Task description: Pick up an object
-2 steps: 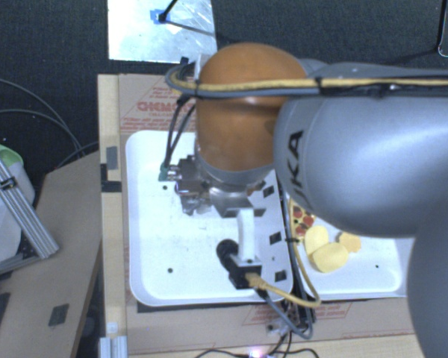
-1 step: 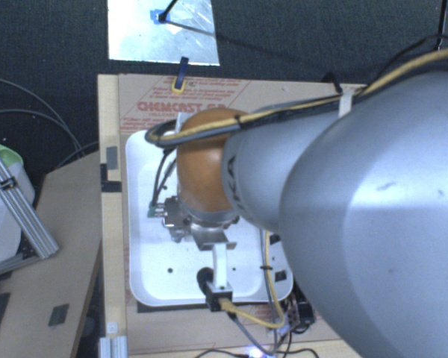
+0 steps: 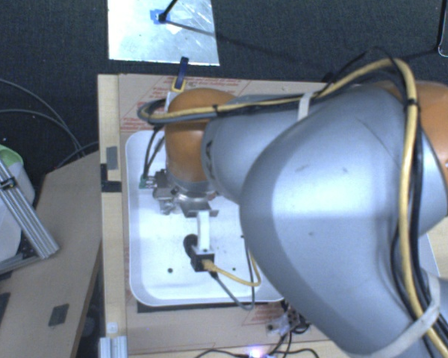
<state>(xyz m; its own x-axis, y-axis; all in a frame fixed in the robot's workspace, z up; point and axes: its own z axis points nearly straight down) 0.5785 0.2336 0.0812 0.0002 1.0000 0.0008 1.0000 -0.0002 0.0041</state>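
Jaws: tucked beneath the orange band [image 3: 188,136], so whether they are spread or pressed together I cannot tell. They hang over the white bin [image 3: 143,274], toward its 12 o'clock end. On the bin floor at 6 o'clock from the jaws lie a few dark specks [image 3: 170,269], too small to make out as an object. The arm [image 3: 321,200] covers the bench [image 3: 110,222] from 3 o'clock.

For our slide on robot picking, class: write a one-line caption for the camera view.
Grey, orange-banded arm leans low over a shallow white bin, covering much of it.
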